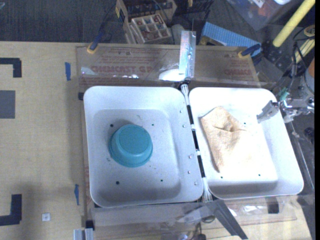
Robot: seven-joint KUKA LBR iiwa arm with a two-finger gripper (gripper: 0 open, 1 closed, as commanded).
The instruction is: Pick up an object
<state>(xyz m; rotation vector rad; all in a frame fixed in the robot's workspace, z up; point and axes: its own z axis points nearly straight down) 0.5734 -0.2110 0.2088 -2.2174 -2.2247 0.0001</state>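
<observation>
- A teal bowl (131, 144) is sitting upside down in the left bin (97, 101).
- A crumpled tan cloth (227, 136) is lying in the right bin (287, 171).
- My end effector (267, 111) is hovering over the right bin's far right rim, holding nothing I can see; how wide it is, I cannot tell.

Robotics lab or workshop. Pale wood tabletop (40, 149) with black tape markers (11, 66), two white bins (95, 104) side by side, clamps (92, 47) at far edge, cluttered storage crates (147, 21), cables beyond.
</observation>
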